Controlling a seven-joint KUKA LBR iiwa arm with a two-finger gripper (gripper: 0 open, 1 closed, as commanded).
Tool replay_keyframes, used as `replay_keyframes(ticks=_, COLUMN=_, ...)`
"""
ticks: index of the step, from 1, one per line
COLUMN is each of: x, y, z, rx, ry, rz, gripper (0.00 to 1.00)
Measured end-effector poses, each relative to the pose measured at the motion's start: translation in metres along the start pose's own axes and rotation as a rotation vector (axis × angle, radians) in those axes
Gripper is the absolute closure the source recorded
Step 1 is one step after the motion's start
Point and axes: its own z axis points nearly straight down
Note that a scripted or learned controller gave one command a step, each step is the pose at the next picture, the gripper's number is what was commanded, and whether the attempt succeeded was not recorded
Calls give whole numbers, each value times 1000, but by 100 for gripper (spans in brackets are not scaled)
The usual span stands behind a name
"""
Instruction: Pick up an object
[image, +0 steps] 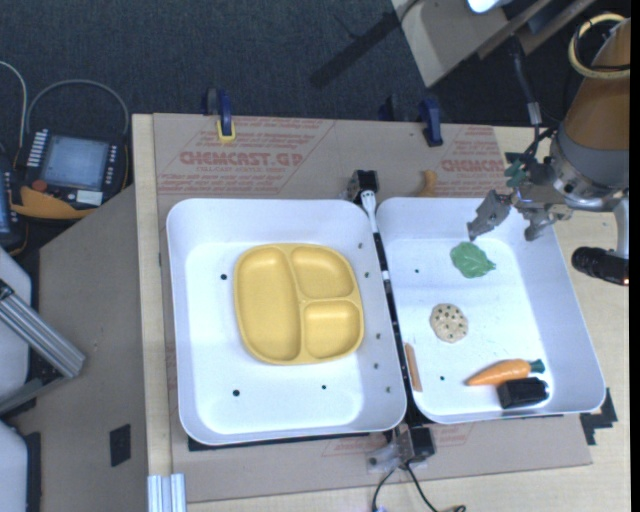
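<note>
Far left of the gripper (512, 219), in the left bin (190, 320), lies a yellow divided tray (298, 301). In the right bin (570, 300), a cookie (449, 322) sits below the gripper, a carrot (500, 372) lower still, touching a black block (523, 393). A green leaf (472, 260) lies just under the gripper's left finger (487, 217). The fingers are spread apart, nothing between them.
</note>
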Motion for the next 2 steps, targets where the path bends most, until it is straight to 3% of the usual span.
replay_keyframes(ticks=1, x=0, y=2, z=-7, rx=-13, ry=-2, rz=-3, gripper=0)
replay_keyframes(ticks=2, x=-2, y=7, z=36, rx=-8, ry=-1, rz=-2, gripper=0)
